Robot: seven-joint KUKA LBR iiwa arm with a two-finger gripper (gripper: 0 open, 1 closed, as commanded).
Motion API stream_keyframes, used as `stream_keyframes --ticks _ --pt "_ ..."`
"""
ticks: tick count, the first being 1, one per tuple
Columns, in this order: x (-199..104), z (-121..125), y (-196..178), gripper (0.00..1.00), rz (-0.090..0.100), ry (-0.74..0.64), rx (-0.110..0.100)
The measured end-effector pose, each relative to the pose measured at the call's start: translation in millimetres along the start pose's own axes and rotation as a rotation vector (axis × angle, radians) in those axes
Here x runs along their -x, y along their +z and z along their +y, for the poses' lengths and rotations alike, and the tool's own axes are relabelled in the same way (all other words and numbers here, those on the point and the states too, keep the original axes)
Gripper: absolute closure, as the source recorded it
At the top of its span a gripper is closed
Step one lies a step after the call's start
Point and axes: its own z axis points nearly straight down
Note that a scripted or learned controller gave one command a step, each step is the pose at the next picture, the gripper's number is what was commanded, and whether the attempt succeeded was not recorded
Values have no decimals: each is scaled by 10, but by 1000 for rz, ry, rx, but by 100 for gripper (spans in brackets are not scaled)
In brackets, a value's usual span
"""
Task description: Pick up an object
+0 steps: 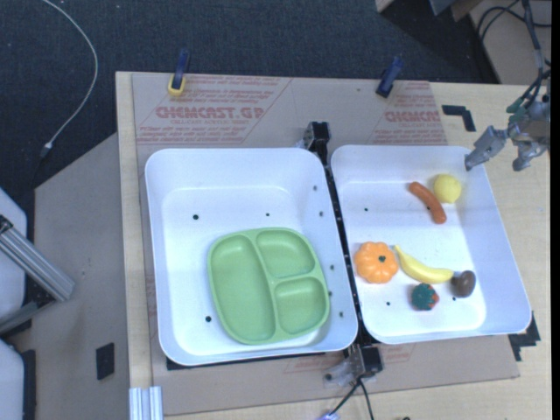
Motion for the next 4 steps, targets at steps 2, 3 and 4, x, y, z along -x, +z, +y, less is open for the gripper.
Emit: stream_keyframes --ticks 2,3,4 --pt "-83 55 372 0 -1 -5 8" --pt "-5 30 843 0 -1 -3 7" --pt "-18 -25 1470 0 -1 -4 6"
